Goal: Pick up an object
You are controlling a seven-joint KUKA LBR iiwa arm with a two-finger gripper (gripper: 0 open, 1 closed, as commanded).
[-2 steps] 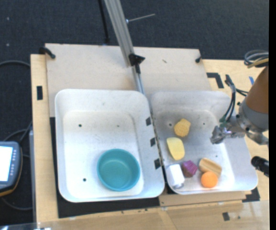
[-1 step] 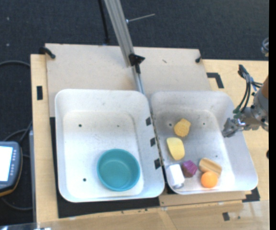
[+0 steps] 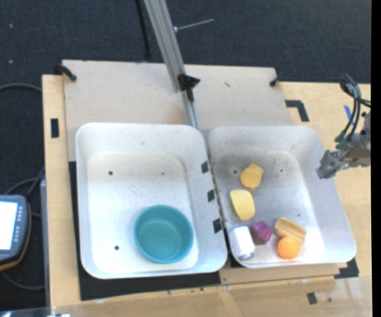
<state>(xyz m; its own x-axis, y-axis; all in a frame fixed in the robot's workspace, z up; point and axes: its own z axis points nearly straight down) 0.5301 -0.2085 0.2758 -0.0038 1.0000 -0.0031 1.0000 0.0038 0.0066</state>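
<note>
A teal bowl (image 3: 164,234) sits in the left bin (image 3: 98,144); the gripper (image 3: 329,164) hovers over the right bin's (image 3: 309,144) right edge.

The left bin (image 3: 98,150) has one teal bowl (image 3: 164,234) sitting upright near its front. The right bin (image 3: 322,197) has six small things. A round yellow piece (image 3: 251,176) lies near the middle. A pale yellow lump (image 3: 243,204) sits just below it. At the front are a white cylinder (image 3: 243,241), a purple block (image 3: 262,232), a tan block (image 3: 290,228) and an orange ball (image 3: 288,247), all close together.
</note>
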